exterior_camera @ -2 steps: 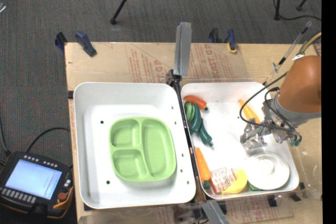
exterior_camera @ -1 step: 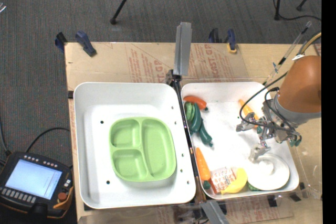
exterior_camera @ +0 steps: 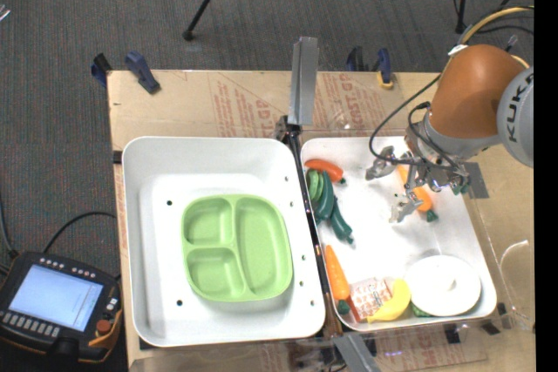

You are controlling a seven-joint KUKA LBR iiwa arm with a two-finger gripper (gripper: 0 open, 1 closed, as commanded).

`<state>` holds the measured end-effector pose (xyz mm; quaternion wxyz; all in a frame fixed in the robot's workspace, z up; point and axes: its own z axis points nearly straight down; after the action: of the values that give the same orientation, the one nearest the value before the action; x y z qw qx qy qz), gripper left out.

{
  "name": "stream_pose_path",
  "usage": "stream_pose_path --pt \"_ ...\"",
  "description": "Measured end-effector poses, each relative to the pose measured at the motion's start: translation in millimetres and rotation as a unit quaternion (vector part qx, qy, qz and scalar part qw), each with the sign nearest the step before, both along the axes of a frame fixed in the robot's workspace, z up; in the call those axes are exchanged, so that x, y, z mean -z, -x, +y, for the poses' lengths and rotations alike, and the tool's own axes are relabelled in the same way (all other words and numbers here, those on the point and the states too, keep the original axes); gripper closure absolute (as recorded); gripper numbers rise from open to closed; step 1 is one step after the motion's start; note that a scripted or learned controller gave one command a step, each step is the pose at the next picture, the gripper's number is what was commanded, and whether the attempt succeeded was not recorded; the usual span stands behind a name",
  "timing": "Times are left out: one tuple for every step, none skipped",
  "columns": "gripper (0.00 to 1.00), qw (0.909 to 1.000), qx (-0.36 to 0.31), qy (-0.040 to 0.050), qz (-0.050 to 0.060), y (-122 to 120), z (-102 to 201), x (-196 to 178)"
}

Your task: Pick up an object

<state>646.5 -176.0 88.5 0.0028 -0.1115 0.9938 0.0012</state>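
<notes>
gripper [exterior_camera: 408,192] above right white bin [exterior_camera: 384,231] | fingers parted, straddling small orange toy [exterior_camera: 423,201], not clamped | positioned for grasp

Pincer [exterior_camera: 410,192] low, arm from right

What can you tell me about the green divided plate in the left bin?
The green plate looks like matte plastic, a rounded square with three hollows: two smaller ones on its left, one long one on its right. It lies flat, slightly turned, on the floor of the left bin, apart from the walls. Nothing lies in it.
</notes>
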Motion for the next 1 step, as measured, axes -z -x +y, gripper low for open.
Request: stream_pose_path --pt "1.0 1.0 0.003 -0.0009 -0.003 -1.6 -0.7 -12.2"
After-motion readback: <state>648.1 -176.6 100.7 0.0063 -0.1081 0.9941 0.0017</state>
